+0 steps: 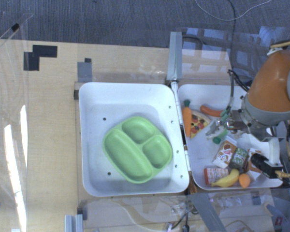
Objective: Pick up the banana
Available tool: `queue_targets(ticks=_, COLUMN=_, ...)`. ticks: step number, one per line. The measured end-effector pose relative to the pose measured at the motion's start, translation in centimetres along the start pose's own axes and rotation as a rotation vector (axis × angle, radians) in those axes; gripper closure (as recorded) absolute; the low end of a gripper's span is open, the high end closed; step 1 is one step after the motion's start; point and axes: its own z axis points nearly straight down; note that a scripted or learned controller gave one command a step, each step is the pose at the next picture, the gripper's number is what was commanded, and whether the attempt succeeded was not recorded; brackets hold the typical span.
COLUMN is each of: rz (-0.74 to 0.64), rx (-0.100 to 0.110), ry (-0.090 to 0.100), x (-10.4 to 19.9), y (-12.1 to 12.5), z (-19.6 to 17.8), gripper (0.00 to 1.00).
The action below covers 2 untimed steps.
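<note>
Risks dragging up the crowding red-and-white packet (213,174) or orange piece (244,180) instead of the banana (225,180) by the right bin's (203,88) front wall, well apart from the gripper (221,128); cannot tell whether spread or closed.

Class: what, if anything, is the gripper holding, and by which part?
Nothing. The gripper hovers over the right bin; the banana lies untouched near its front edge.

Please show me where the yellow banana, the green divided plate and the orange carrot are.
yellow banana (226,180), camera view, middle of its curved body
green divided plate (117,154), camera view, rim
orange carrot (187,118), camera view, mid-body
</note>
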Motion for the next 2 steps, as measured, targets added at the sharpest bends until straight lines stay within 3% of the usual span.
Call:
queue_targets(ticks=1, rz=0.082, rx=-0.009, ry=0.000, x=-3.3, y=3.8, z=10.1, gripper=0.00)
queue_targets(ticks=2, rz=0.029, rx=-0.019, ry=-0.004, x=-4.4, y=-2.6, z=10.0, gripper=0.00)
